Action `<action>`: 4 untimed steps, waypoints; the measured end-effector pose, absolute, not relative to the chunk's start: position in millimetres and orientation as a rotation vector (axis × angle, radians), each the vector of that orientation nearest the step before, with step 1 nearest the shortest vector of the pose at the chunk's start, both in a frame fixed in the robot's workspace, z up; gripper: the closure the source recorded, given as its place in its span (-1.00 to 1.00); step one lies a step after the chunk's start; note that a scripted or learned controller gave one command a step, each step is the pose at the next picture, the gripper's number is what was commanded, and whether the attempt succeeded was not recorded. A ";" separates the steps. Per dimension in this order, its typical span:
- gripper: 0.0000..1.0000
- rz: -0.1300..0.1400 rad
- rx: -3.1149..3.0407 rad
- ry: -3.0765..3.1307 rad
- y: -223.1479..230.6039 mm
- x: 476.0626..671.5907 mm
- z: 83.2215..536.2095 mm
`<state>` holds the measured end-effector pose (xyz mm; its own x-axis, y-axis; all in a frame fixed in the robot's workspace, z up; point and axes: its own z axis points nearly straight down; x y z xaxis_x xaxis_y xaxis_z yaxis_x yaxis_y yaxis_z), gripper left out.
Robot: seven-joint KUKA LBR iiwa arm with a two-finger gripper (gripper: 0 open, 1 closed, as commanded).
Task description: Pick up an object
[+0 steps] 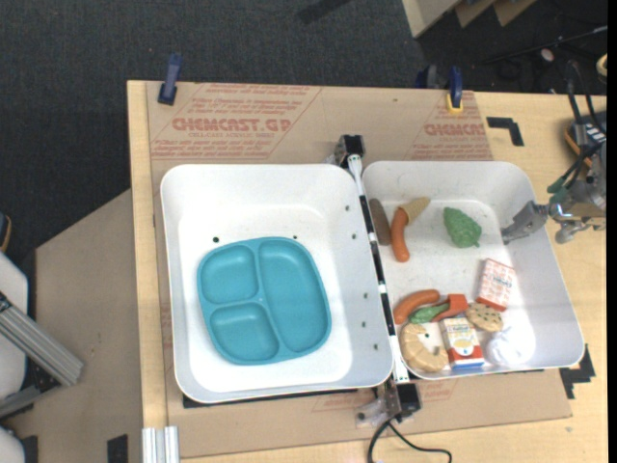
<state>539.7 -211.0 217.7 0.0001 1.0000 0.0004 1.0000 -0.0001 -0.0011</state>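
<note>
With the gripper [525, 222] being held at the right bin's [569, 307] far right rim, its opening too unclear to be judged, no toy is being gripped, and the crowded pile around the carton [464, 341] is being left liable to a glancing, failed grasp.

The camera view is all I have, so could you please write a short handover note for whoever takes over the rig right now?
Gripper: at the right bin's right rim, beside the green toy; nothing visible between its fingers, and open or shut is unclear.
Right bin: green toy, carrot and brown stick at the back; small carton, sausage, juice box and round bread in front.
Left bin: teal divided plate.
Done: nothing picked up yet.
Left: grasp and lift one object.
</note>
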 end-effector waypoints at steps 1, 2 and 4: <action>-1.00 -0.001 -2.214 -2.228 -174.2 607.5 120.6; -1.00 0.004 -2.215 -2.219 -152.3 591.3 82.1; 1.00 -0.002 -2.223 -2.227 -169.5 624.4 95.8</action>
